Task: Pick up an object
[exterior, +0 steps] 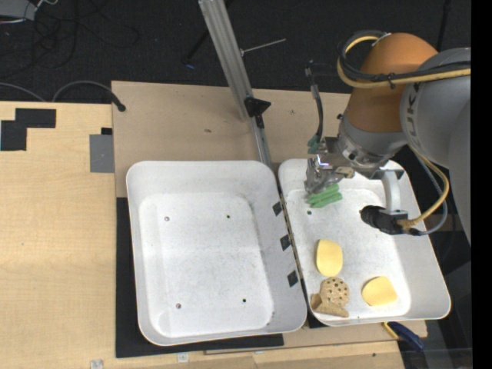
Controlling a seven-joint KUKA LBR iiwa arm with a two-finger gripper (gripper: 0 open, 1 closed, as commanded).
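the hand (317, 184) partly hides the green object (327, 198) beneath it.

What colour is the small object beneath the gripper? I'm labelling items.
Green: the small flat green object shows best in the camera view.

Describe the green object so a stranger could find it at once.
Look in the right-hand white bin, at its far end near the divider. The green object lies there just under the gripper. It is the only green, bar-shaped item; the other pieces in that bin are yellow or tan and sit at the near end.
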